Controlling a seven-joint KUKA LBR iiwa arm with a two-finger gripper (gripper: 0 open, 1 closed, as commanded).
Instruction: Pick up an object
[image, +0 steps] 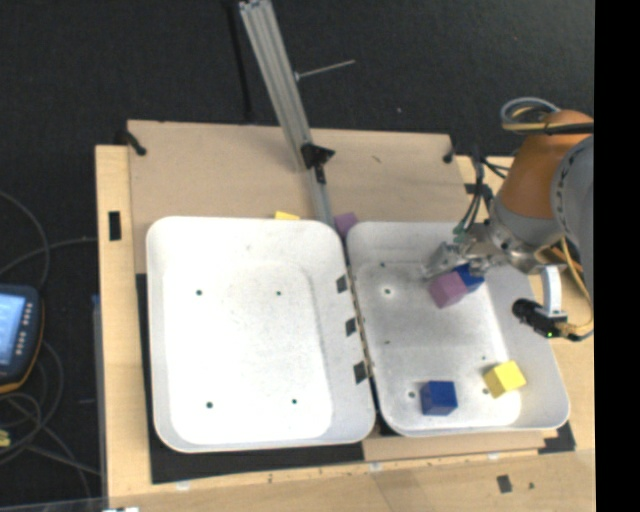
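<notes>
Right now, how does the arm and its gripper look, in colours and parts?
The arm is grey, rounded and thick, with an orange band above the wrist. A pale cable loops over the top. The gripper is small, metallic grey, with thin dark wires running down to it.

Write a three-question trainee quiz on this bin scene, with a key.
1. True or false: the purple block lies in the right bin.
2. Which loose piece sits nearest the right bin's front right corner? A) dark blue block B) yellow block C) purple block
3. Fill in: the gripper hangs over the ____ bin, close above the purple block.

Key: 1 true; 2 B; 3 right.
</notes>
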